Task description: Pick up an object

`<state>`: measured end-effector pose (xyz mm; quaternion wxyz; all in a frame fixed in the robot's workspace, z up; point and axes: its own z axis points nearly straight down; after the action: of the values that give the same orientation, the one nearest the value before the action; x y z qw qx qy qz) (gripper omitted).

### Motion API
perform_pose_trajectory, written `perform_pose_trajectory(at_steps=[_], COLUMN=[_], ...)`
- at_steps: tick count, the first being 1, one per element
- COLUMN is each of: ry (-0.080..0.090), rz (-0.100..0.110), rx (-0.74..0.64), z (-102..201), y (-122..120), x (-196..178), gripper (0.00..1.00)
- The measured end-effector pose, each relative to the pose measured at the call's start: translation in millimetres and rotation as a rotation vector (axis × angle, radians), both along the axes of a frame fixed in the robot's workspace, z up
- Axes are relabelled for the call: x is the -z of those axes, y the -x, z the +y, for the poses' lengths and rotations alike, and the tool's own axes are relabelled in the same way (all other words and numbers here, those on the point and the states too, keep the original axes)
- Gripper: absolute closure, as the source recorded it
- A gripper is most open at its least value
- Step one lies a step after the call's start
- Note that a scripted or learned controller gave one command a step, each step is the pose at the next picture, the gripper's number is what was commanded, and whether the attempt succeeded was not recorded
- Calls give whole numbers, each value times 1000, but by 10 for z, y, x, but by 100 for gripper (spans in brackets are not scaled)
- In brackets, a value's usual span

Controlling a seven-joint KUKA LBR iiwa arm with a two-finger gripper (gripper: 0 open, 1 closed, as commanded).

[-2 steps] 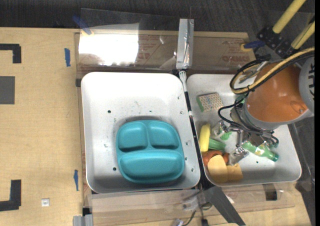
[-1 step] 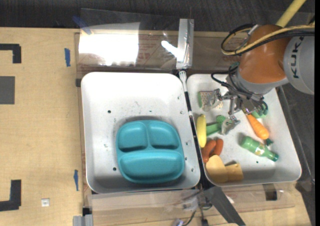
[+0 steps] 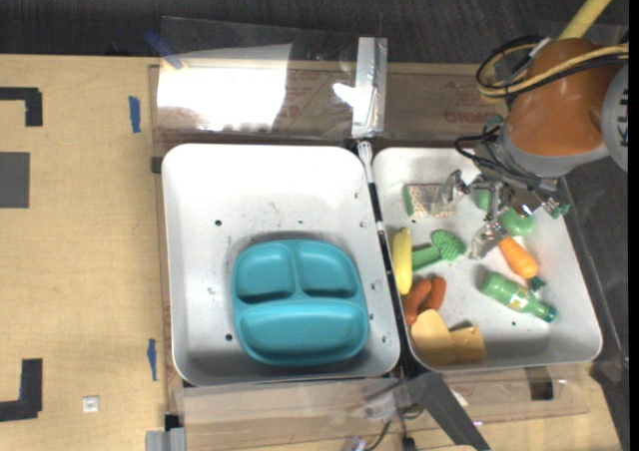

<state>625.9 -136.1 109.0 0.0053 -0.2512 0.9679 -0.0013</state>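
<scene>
Camera view: gripper point(image 3: 491, 212) sits over the right bin point(image 3: 584, 334); can't tell its opening or hold. Carrot point(image 3: 517, 257) beside it runs 10-to-4 o'clock, green top toward 10.

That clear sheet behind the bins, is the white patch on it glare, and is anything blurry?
Camera view: yes, the clear sheet reflects a bright white glare; the blue tray looks sharp; the small toys around the gripper look softer, harder to make out.

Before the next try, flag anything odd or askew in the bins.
Nothing spilled or broken. The toy food, such as the carrot and bottle, lies jumbled in the right bin; the teal tray sits flat in the left bin.
</scene>
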Motion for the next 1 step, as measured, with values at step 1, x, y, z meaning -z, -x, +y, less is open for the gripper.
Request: perform_pose_trajectory(at_steps=[1], ry=[1], rz=[1], rx=[-259], z=[-326], y=[-3], x=[204], gripper=[0])
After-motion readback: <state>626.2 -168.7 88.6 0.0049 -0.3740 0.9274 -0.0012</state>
